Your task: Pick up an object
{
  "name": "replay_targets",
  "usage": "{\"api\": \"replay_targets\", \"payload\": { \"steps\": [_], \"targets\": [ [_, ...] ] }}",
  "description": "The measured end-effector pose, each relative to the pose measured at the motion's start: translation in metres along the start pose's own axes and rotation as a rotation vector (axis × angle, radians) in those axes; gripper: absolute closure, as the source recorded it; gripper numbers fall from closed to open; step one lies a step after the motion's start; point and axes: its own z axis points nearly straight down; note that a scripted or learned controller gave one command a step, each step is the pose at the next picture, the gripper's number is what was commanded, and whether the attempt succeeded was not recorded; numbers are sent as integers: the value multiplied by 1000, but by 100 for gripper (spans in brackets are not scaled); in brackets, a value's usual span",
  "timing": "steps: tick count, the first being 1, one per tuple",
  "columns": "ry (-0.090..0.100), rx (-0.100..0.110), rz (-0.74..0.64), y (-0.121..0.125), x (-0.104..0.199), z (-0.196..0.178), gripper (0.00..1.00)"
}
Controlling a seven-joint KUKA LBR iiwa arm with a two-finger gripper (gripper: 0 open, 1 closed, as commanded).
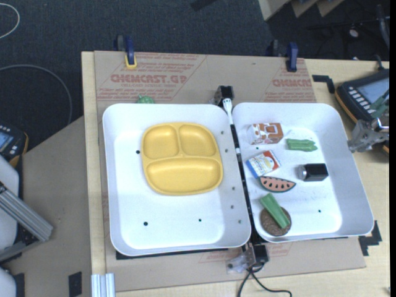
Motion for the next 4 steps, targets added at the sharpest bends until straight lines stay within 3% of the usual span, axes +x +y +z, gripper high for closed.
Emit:
{"api": "replay_targets", "payload": {
  "steps": [1, 2, 3, 4],
  "targets": [
    [-8, -20, 3, 0, -44, -59, 100],
    [-9, -20, 3, -1, -91, -115, 100],
    [1, -6, -7, 1, -21, -48, 100],
    [-8, -17, 3, 4, -77, -81, 100]
  ]
}}
